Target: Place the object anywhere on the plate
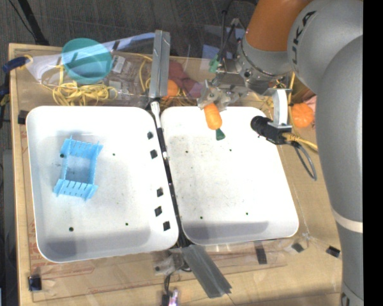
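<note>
Our pincer (212, 106) hangs over the far rim of the right bin (268, 215), clenched on the top end of an orange carrot toy (212, 118); we see the toy dangling from between its fingers, green tip pointing down and slightly right, seemingly clear of the bin floor; held by one end it hangs lengthwise, which we judge should make it simple to lower onto a flat target; the arm (319, 37) comes in from the right and bends over the back of that bin; we take the blue ribbed piece (76, 169) in the left bin (45, 234) to be the plate, though it looks more like a small open rack with a hollow middle; it lies toward the left side of that bin, well apart from the carrot toy, with the raised divider (158, 145) between the two bins in the way; we judge the lift done and the carry across not yet made; the next move calls for enough height to clear the divider, and a release over the ribs rather than the hollow, since the toy could roll or slip through; behind the bins a teal bowl (86, 59) and a yellow cord (83, 93) lie outside the work area, and we expect them to play no part
</note>
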